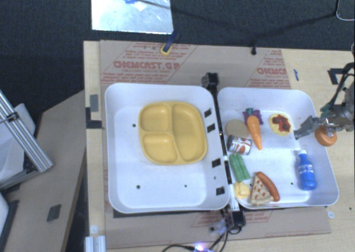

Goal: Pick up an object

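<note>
The right bin (277, 96) holds several toy foods. An orange carrot (254, 129) with a purple top lies near its left wall, next to a tan lump (236, 128) and a small can (240, 145). A round mini pizza (280, 123) sits toward the back. A blue bottle (304, 171) lies near the right wall. At the front are a green vegetable (239, 166), a pizza slice (258, 191), a sausage (267, 185) and a yellow piece (241, 190). My gripper (305, 129) hangs over the bin's right rim, above the bottle and right of the mini pizza, with nothing seen in it.
The left bin (125, 151) carries a yellow divided plate (171, 132). A black clip strip (217, 134) runs between the bins. The arm's orange band (325, 136) and cables (338, 98) sit at the right edge. A shiny sheet (131, 0) lies beyond the bench.
</note>
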